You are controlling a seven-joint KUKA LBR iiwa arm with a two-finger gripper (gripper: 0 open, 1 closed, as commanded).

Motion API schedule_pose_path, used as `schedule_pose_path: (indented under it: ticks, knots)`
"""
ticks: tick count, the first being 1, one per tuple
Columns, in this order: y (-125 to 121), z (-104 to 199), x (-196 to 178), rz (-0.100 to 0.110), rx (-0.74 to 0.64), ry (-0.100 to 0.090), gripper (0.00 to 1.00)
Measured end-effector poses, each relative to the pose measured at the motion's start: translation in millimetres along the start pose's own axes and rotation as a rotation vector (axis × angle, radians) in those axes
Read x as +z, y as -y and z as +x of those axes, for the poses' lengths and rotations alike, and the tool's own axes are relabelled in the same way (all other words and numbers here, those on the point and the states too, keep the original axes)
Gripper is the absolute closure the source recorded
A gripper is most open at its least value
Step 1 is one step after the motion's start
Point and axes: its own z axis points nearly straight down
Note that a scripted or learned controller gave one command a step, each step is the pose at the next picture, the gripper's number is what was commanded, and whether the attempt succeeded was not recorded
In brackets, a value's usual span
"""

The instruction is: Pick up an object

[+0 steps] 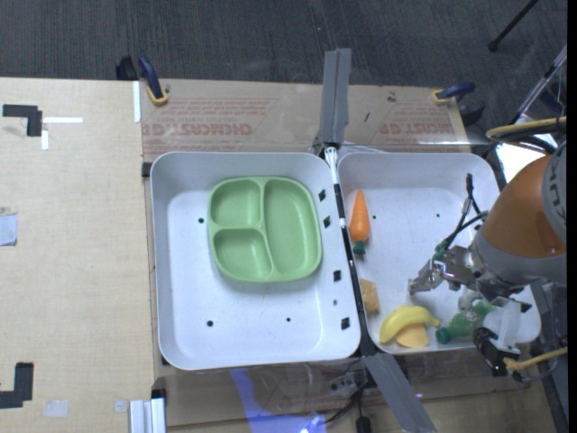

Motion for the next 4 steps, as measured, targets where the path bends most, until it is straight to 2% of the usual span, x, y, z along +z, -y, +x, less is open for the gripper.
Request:
schedule_pose_path:
  ticks: [1, 2, 3, 4]
  knots:
    - [15, 51, -100, -0.001, -0.088, 0.002, 0.00]
    - [-22, 58, 0, 0.000, -0.225, 0.001, 0.00]
    - [4, 26, 0, 0.003, 0.138, 0.001, 0.00]
    - [-4, 54, -100, 0.000, 0.076, 0.003, 0.00]
